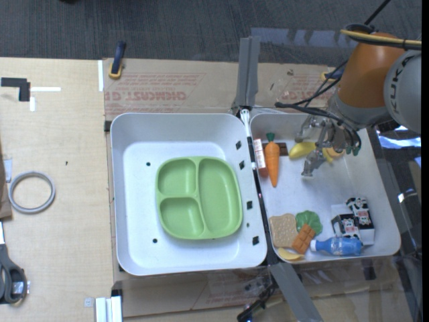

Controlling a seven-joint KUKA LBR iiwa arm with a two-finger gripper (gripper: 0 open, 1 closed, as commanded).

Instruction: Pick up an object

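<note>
My gripper [319, 154] hangs low in the back of the right bin [383, 200], directly over a yellow banana [299, 150] whose ends stick out on both sides of it. I cannot tell whether the banana is gripped. An orange carrot [271, 164] lies just to the left, along the bin's left wall. At the front of this bin are a slice of toast [283, 228], a green leafy toy [309, 219], a blue bottle [338, 247] and a cow-patterned carton [355, 219].
The left bin [127, 200] holds a green divided plate [200, 197]. A grey tape roll [30, 192] and scissors [10, 284] lie on the wooden bench at the far left. The arm's cables run above the right bin's back edge.
</note>
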